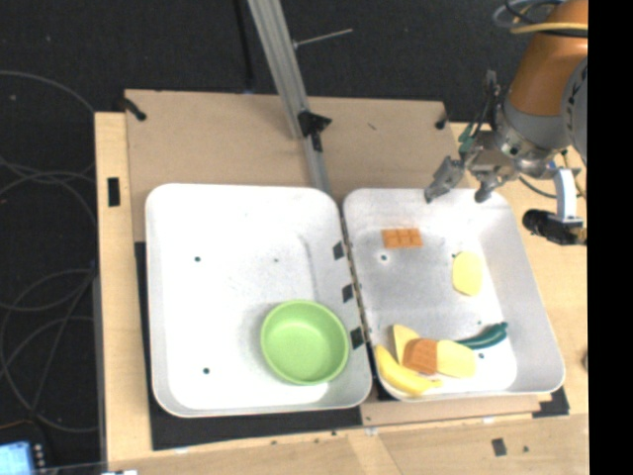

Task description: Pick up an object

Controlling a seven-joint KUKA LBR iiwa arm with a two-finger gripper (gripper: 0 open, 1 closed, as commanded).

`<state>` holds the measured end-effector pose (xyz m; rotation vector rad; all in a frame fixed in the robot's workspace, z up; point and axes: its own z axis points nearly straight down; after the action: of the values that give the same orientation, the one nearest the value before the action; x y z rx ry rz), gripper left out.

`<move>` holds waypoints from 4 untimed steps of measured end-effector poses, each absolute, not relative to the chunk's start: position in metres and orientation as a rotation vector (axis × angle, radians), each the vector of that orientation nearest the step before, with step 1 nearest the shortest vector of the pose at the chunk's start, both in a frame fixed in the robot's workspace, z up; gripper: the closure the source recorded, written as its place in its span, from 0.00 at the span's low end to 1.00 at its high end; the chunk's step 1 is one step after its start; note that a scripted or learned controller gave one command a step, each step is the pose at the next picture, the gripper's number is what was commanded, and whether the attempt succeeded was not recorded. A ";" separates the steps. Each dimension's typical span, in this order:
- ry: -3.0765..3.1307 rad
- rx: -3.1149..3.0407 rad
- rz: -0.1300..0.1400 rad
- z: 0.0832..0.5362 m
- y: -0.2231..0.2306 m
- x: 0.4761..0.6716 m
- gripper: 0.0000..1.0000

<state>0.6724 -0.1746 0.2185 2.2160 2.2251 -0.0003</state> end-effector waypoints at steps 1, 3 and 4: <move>2.225 2.215 -0.003 0.219 -0.175 0.672 0.00; 2.225 2.215 -0.005 0.109 -0.183 0.678 0.00; 2.225 2.204 -0.005 0.123 -0.184 0.679 1.00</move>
<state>0.6793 -0.1842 0.1229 2.2038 2.2246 -0.0053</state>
